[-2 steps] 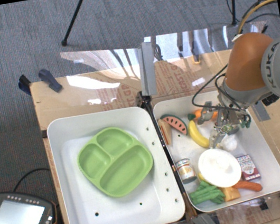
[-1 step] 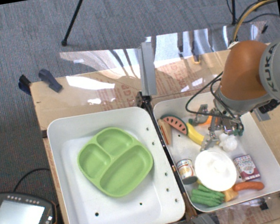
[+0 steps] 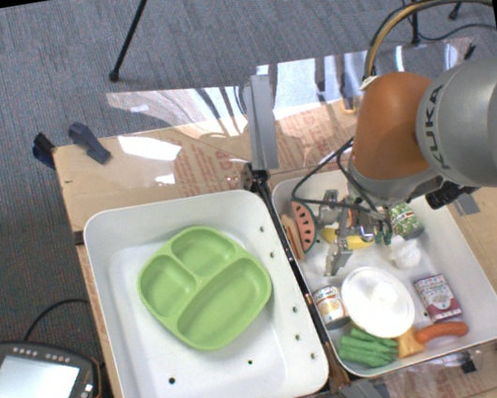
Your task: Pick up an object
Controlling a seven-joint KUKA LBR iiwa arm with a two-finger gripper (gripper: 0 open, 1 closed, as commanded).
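Observation:
My gripper (image 3: 346,233) hangs low over the upper middle of the right bin (image 3: 474,263), under the arm's orange band (image 3: 393,125). A yellow item (image 3: 358,242) lies directly beneath it; whether the two touch is unclear. Around it in this bin are a watermelon slice (image 3: 303,222), a small can (image 3: 328,305), a white round dish (image 3: 377,302), a red packet (image 3: 435,297), green pods (image 3: 368,348), an orange sausage-like piece (image 3: 440,332) and a green-labelled can (image 3: 406,221). The left bin (image 3: 134,385) holds a green divided plate (image 3: 205,287).
A narrow ridge (image 3: 292,271) separates the two bins. A control tablet (image 3: 35,393) sits on the floor at the lower left. Blue clamps (image 3: 86,141) lie at the bench's far left corner. Tripod legs (image 3: 131,28) stand behind the bench.

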